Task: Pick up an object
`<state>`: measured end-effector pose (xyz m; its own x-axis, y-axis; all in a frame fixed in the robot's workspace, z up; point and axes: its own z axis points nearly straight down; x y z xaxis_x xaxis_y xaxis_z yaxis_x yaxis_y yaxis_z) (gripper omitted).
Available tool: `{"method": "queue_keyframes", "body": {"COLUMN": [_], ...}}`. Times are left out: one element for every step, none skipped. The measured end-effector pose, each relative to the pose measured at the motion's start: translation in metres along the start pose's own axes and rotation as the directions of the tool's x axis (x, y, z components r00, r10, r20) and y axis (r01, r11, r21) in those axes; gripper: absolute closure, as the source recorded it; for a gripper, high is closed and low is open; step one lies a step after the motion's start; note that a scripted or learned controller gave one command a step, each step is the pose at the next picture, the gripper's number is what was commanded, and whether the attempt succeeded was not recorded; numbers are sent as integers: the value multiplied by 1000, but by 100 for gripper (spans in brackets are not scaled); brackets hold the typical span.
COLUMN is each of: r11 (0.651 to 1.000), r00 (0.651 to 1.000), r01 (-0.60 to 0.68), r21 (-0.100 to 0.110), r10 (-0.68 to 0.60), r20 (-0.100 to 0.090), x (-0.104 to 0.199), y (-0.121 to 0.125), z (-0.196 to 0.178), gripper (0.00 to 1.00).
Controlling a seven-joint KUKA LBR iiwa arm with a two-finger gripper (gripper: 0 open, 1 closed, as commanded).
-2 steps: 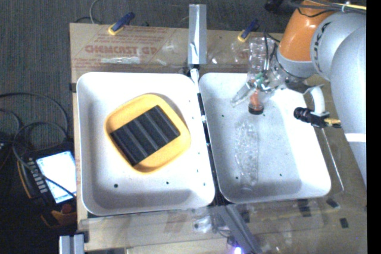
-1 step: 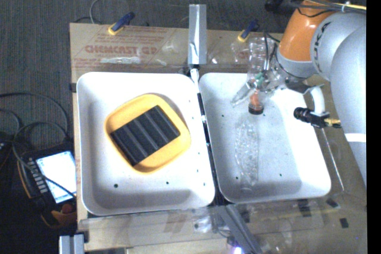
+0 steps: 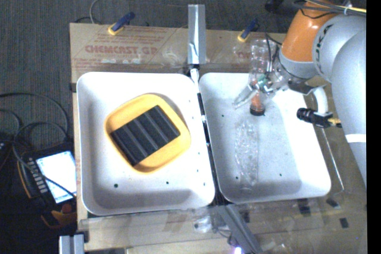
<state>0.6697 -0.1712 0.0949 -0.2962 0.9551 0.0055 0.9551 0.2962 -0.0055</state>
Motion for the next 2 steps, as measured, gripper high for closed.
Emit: {"method": "queue_keyframes", "body": {"r11": [1000, 998], "r00": [1000, 998], "r01": [1, 63], "r21": [1, -6], "r10": [-1, -63], "r20": [0, 4], "x": [1, 80], "y": [0, 23], "z": [-9, -89], "gripper": [100, 100]}}
